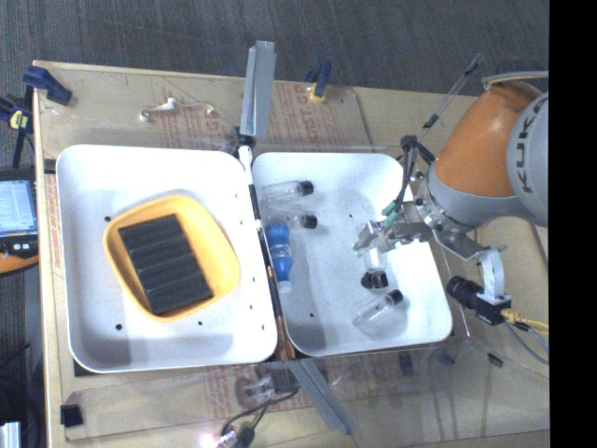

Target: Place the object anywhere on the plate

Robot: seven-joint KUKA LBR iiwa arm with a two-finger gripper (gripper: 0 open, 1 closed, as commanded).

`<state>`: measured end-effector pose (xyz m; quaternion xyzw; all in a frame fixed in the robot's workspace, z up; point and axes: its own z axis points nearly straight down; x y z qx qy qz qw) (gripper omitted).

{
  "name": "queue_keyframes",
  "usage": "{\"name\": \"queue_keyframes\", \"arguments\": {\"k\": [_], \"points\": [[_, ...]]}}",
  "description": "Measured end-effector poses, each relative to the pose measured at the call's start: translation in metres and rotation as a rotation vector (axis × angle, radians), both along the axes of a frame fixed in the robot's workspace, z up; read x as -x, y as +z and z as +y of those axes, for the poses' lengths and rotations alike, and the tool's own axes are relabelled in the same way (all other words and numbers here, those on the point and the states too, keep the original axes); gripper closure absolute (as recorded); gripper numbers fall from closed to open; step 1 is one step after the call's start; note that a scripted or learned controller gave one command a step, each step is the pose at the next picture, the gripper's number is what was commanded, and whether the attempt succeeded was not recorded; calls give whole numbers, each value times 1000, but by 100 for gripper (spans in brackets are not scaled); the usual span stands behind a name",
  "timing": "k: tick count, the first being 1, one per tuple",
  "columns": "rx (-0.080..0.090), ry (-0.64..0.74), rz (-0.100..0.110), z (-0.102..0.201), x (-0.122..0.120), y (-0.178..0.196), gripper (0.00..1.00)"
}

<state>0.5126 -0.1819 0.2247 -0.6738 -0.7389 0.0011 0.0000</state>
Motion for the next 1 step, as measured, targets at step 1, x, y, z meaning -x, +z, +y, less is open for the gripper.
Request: {"name": "queue_keyframes", "arguments": {"k": [1], "points": [[0,0,0,0,0,0,0]]}}
